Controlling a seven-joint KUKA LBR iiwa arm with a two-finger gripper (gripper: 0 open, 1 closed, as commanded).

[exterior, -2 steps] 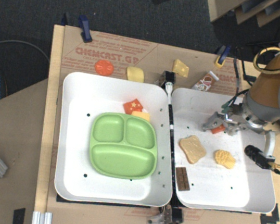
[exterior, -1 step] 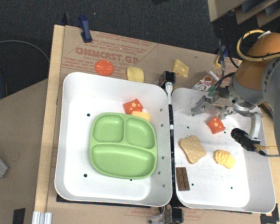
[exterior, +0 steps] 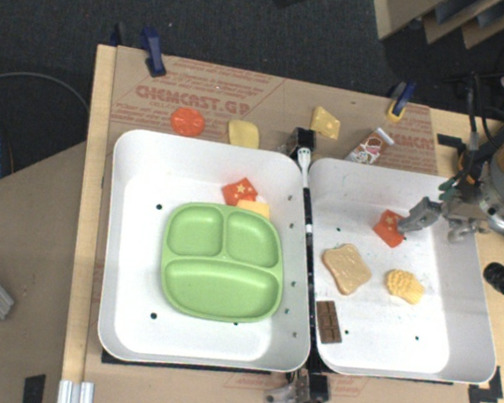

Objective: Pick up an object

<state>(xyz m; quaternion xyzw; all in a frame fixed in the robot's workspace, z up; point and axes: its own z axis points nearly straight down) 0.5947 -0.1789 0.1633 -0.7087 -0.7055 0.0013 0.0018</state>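
Note:
My gripper (exterior: 439, 224) hangs over the upper right part of the right bin (exterior: 456, 352). It stands open, with nothing between its fingers. The left fingertip (exterior: 418, 215) is just to the upper right of a small red block (exterior: 388, 228), close to it. A tan toast-shaped piece (exterior: 347, 268) and a yellow ridged piece (exterior: 405, 286) lie lower in the same bin. A brown bar (exterior: 329, 321) rests at that bin's left edge.
The left bin (exterior: 134, 225) holds a green divided plate (exterior: 221, 262), with a red starred piece (exterior: 240, 190) and a yellow piece (exterior: 254, 208) behind it. On the board behind the bins lie an orange disc (exterior: 188, 121), a yellow lump (exterior: 243, 134), a cheese wedge (exterior: 325, 122) and a small carton (exterior: 369, 148).

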